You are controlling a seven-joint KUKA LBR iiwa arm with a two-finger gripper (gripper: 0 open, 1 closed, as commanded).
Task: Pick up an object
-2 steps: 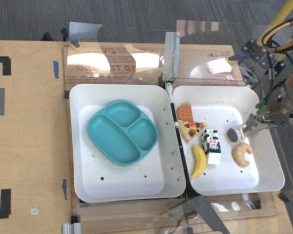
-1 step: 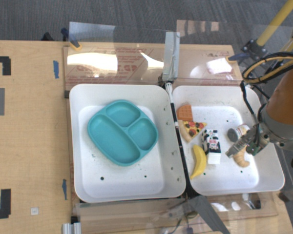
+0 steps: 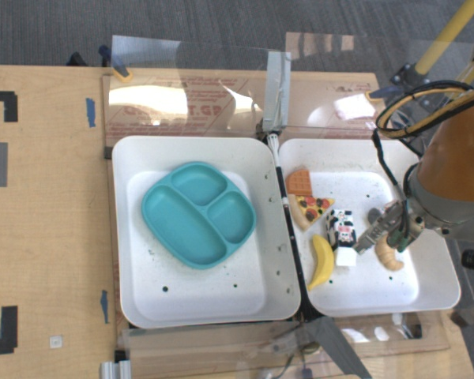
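Claw (image 3: 385,231), grip state unclear from here, hangs low in right bin (image 3: 434,294) beside croissant (image 3: 389,255) and cow toy (image 3: 344,229); crowded spot risks a nudge, not a grasp.

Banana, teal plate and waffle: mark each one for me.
banana (image 3: 322,262): camera view, middle of its yellow body.
teal plate (image 3: 198,213): camera view, ridge between its compartments.
waffle (image 3: 299,182): camera view, centre of its orange grid.

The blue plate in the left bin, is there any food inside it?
No. The blue plate has three sections, and all three look bare. The toy food, such as the banana and pizza slice, lies in the right bin. What is under the plate is covered.
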